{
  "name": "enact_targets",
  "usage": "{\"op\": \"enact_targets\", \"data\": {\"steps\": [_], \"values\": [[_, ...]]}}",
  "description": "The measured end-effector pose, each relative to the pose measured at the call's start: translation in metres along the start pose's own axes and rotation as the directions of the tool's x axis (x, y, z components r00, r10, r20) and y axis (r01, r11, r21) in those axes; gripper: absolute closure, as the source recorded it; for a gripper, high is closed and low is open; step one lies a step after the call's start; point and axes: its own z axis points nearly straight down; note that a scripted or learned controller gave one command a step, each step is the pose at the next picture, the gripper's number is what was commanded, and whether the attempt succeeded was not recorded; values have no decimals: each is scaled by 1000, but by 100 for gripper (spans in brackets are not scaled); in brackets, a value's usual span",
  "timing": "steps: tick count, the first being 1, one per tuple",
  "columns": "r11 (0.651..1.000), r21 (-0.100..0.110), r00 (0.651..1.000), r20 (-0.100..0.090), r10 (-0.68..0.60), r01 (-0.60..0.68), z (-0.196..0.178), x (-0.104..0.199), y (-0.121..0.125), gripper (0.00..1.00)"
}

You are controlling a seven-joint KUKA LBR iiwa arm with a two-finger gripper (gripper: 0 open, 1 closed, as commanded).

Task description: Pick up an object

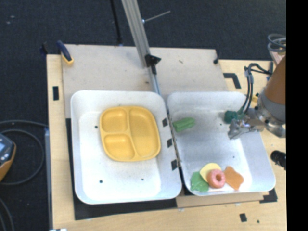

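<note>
You see the gripper (236, 128) low over the right bin (207, 148), close to its far right part, and the arm comes in from the right edge. I cannot tell from this slanted view if the tool is released or clenched, and nothing is visibly between its tips, so I would not count any object as held. A small teal piece (230, 115) is just beside the gripper, on its far side. The other candidates are well apart from it: a green cylinder (183, 124) lies near the wall that divides the bins, and at the near edge there is a cluster (a pink ring (217, 178), a yellow piece (210, 169), an orange piece (234, 178) and a green piece (198, 182), all touching or nearly so). The left bin (86, 177) bears a yellow divided plate (130, 132). In my judgement the step in hand is the approach, before any grasp. The next move calls for choosing one target, centring the tool over it, and then descending and closing; the green cylinder stands alone, so it looks easier than the crowded cluster.
</note>
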Motion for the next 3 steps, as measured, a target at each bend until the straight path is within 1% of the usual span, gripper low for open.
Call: {"op": "enact_targets", "data": {"steps": [2,3], "values": [[1000,5,1000,-4,-5,5,-21,95,48,100],[1000,6,1000,-3,-3,3,-9,144,64,100]]}}
